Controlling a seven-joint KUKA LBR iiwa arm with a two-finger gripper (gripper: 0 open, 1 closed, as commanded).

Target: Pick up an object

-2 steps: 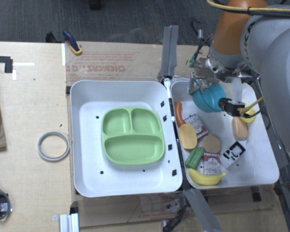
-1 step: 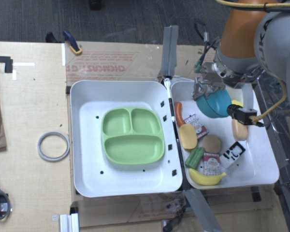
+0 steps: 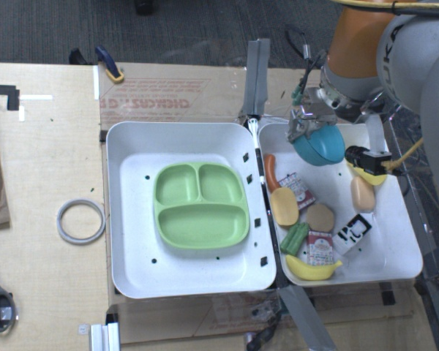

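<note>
Gripping teal bowl (image 3: 319,145), fingers (image 3: 301,121), unreadable packet (image 3: 320,248)

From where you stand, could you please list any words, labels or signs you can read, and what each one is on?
Red print on the cardboard sheet behind the bins: upside down and blurred, not readable.
Red-and-white packet by the banana: print too small to read.
Black-and-white tag in the right bin: a pattern, no legible words.

The single camera is fixed above the table (image 3: 44,159) and looks down at a slant. It sees both white bins, the left bin (image 3: 124,218) and the right bin (image 3: 395,247), from moderate distance.
</note>
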